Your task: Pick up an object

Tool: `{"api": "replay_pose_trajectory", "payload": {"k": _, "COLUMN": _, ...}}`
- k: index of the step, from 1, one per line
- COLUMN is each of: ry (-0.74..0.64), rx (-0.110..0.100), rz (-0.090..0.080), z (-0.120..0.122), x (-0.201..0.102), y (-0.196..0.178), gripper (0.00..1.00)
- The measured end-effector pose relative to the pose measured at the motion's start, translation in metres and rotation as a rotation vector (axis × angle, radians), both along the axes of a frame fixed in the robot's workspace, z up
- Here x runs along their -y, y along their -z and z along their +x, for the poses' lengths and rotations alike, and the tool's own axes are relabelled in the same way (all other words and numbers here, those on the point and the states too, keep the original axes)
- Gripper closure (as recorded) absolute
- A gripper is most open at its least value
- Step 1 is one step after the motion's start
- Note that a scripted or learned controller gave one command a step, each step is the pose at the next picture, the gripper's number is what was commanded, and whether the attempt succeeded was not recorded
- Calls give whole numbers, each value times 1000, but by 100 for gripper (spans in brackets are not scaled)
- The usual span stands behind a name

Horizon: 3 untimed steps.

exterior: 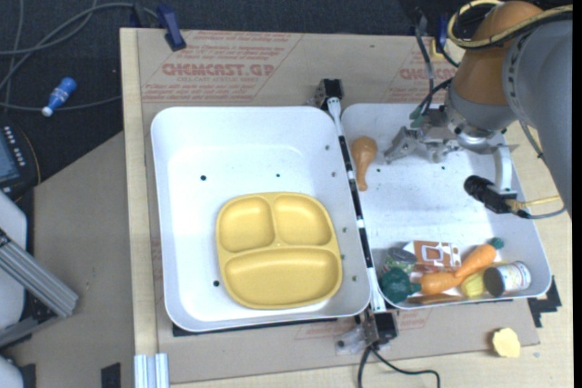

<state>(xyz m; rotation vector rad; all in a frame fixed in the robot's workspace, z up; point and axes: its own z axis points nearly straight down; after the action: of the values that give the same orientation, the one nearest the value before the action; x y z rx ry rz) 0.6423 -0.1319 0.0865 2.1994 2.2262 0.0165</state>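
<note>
Orange carrot lying diagonally in right bin, tip lower-left, tool grip state unclear

Divided plate in left bin; carrot in right bin.

**Light and picture quality**

Even, bright overhead light. The white bins are close to washed out, with little surface detail. Shadows soft and short, under bin rims. The dark floor stays dim. Slight softness overall; the arm looks blurred near the right side.
</note>
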Motion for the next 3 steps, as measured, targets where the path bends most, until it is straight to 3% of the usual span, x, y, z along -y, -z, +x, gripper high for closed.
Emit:
{"api": "replay_pose_trajectory", "payload": {"k": 1, "ry": 15, "rx": -18, "rz": 0, "z": -27, "x": 53, "y": 2, "gripper": 0}}
{"api": "replay_pose_trajectory", "payload": {"k": 2, "ry": 19, "rx": -17, "rz": 2, "z": -162, "x": 38, "y": 1, "gripper": 0}}
{"api": "replay_pose_trajectory", "payload": {"k": 3, "ry": 2, "rx": -10, "rz": 2, "z": -93, "x": -46, "y": 2, "gripper": 0}}
